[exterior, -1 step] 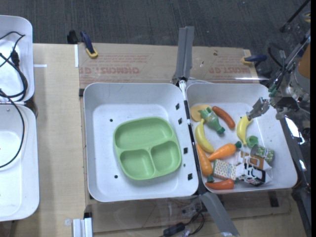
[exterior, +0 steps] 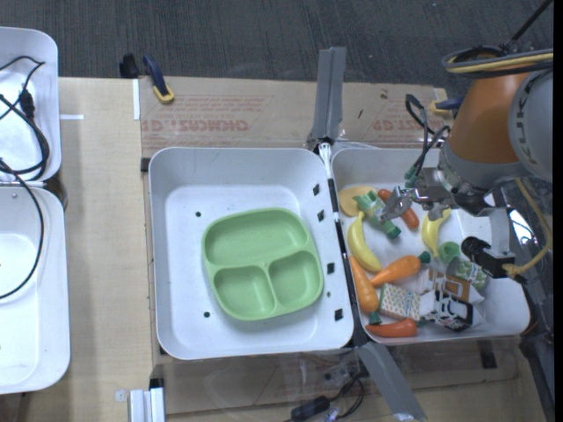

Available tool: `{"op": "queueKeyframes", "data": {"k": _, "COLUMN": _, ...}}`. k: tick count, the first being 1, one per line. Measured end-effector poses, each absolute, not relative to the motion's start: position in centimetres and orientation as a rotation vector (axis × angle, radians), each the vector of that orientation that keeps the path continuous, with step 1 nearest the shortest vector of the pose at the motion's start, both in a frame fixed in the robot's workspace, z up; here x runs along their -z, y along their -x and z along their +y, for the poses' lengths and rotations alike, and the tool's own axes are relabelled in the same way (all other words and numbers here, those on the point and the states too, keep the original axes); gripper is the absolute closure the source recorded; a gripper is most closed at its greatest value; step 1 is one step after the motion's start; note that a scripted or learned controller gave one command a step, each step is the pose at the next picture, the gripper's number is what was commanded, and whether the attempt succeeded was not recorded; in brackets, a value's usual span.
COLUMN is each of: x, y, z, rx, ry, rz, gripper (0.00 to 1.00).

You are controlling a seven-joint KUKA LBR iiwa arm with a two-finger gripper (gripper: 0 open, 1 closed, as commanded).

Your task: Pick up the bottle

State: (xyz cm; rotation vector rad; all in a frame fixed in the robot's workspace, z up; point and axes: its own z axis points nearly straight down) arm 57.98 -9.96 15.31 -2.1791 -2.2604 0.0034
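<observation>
The bottle (exterior: pixel 463 274) is small, with a green cap and a brown and green label. It lies on its side at the right of the right bin (exterior: pixel 501 310), among toy food. My gripper (exterior: pixel 398 204) hangs low over the bin's upper middle. It is just above a small orange and green carrot piece (exterior: pixel 388 224), well to the left of the bottle and further back. The arm's grey and orange wrist (exterior: pixel 493 121) hides the bin's back right corner.
The right bin also holds two bananas (exterior: pixel 361 244), several carrots (exterior: pixel 396 270), a waffle-like block (exterior: pixel 398 303) and a black-and-white packet (exterior: pixel 452 311). In the left bin (exterior: pixel 176 236) sits a green divided plate (exterior: pixel 261 262). A grey divider (exterior: pixel 329 95) stands between the bins.
</observation>
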Motion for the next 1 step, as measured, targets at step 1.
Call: {"op": "queueKeyframes", "data": {"k": 1, "x": -27.1, "y": -65.92, "z": -9.52, "rx": -0.002, "ry": 2.053, "rz": -2.381, "gripper": 0.0}}
